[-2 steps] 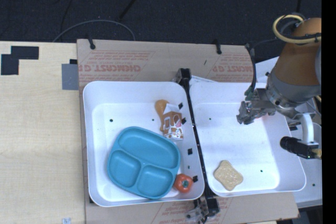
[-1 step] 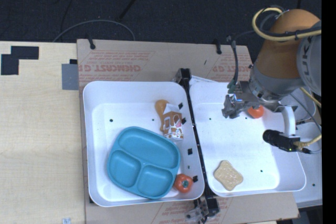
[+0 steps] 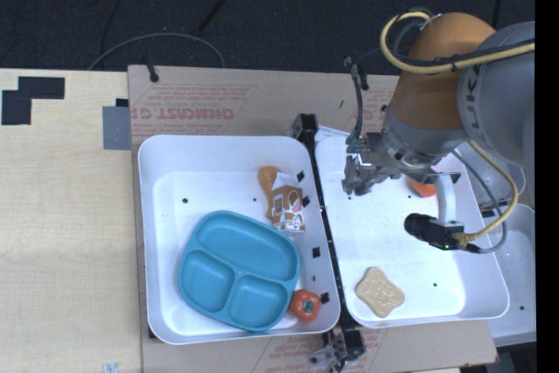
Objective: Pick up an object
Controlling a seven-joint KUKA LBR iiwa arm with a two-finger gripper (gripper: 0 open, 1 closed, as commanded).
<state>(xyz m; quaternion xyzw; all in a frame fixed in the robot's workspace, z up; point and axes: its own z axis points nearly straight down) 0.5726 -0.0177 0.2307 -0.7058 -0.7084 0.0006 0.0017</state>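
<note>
My gripper (image 3: 356, 181) hangs over the upper left of the right bin (image 3: 489, 297), fingers pointing down near the bin floor. Nothing shows between them. A tan slice of toast (image 3: 379, 292) lies at the bin's front, well below the gripper. An orange object (image 3: 424, 187) peeks out from under the arm's wrist to the gripper's right. In the left bin (image 3: 157, 188) lie a blue divided plate (image 3: 238, 270), a red tomato (image 3: 305, 305), a small printed carton (image 3: 287, 210) and a brown piece (image 3: 268, 179) beside it.
The black divider (image 3: 316, 214) between the bins runs just left of the gripper. A black cable connector (image 3: 432, 231) and yellow hoses trail from the arm over the right bin. Cardboard lies under both bins; a wooden bench top lies to the left.
</note>
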